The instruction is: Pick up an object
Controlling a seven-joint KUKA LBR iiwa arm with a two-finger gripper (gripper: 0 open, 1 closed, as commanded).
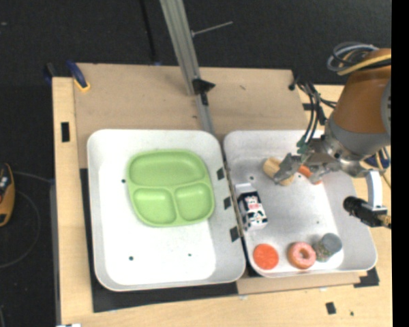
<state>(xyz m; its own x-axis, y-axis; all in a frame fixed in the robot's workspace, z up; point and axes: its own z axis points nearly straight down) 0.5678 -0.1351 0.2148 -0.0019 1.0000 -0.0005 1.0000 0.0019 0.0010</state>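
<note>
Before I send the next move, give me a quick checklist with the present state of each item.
1. Gripper over the right bin: ok.
2. Object between its fingers: cannot tell.
3. Tan block beside the gripper, within reach: ok.
4. Orange ball, pink donut and grey lump rest along the near wall, apart from the gripper: ok.
5. Small printed carton lies near the left wall: ok.
6. Green divided plate sits in the left bin, out of the way: ok.

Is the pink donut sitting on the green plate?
No, the pink donut lies in the right bin, while the green plate is in the left bin.
</note>
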